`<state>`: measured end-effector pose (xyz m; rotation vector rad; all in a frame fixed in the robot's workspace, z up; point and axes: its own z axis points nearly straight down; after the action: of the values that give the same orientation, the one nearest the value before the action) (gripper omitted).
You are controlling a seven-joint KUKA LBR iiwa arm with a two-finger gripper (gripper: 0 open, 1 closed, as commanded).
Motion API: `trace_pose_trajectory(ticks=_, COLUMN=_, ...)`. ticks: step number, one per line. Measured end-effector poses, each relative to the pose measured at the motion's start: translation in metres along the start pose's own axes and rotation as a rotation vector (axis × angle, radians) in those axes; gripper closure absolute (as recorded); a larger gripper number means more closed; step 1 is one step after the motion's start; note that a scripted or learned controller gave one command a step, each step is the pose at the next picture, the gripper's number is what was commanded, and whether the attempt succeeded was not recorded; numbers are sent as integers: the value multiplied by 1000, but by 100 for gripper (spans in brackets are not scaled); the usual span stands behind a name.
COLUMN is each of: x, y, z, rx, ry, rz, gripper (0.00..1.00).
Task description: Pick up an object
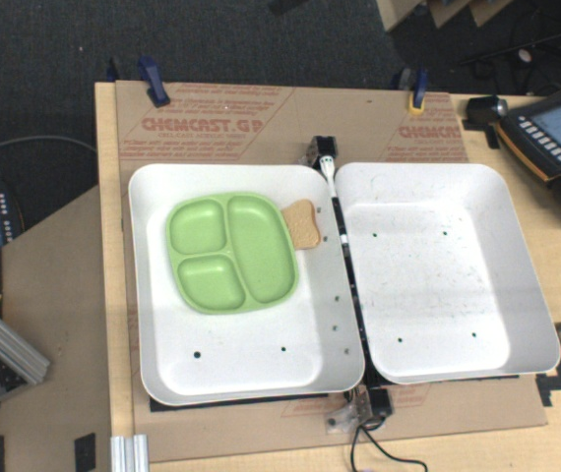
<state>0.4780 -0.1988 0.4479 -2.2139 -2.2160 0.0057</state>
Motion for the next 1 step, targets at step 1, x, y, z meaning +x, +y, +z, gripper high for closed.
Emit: trace_pose_trajectory(ticks=1, x=38, y=3, z=72, rx=-1, ry=-1, rz=-3, gripper=100)
